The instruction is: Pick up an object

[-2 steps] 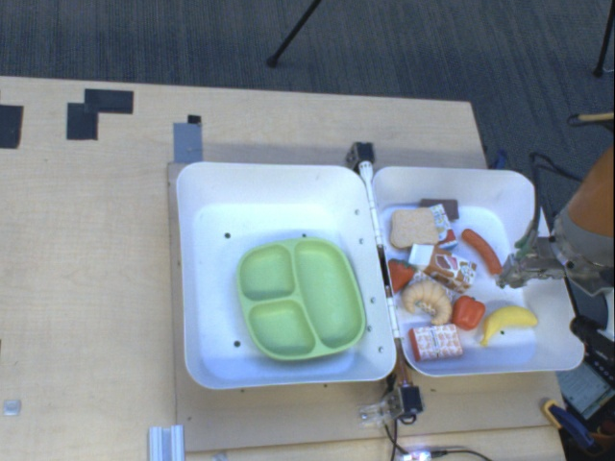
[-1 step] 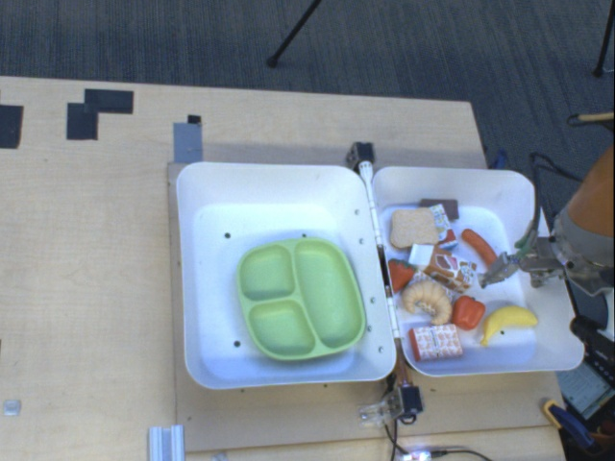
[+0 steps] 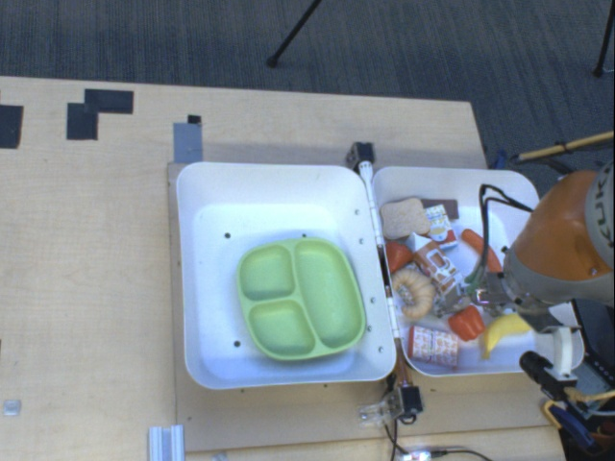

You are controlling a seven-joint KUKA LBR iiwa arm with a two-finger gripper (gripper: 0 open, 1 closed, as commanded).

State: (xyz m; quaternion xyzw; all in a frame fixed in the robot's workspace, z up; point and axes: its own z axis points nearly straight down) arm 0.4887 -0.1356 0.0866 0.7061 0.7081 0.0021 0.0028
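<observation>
The right bin [image 3: 509,182] holds several toy foods: a brown bread slice [image 3: 404,217], a small carton [image 3: 439,221], an orange carrot [image 3: 477,247], a red-and-white packet [image 3: 437,263], a tan doughnut [image 3: 415,293], an orange-red piece [image 3: 466,324], a yellow banana [image 3: 503,332] and a pink packet [image 3: 434,346]. My gripper [image 3: 457,299] is low in this bin, between the doughnut and the orange-red piece, just above the latter. The grey wrist with its orange band [image 3: 567,233] covers the bin's right part.
The left bin [image 3: 207,257] holds a green divided plate [image 3: 301,298]. A metal divider [image 3: 377,238] runs between the two bins. A black cable [image 3: 495,221] loops beside the wrist. The wooden bench [image 3: 86,286] stretches to the left.
</observation>
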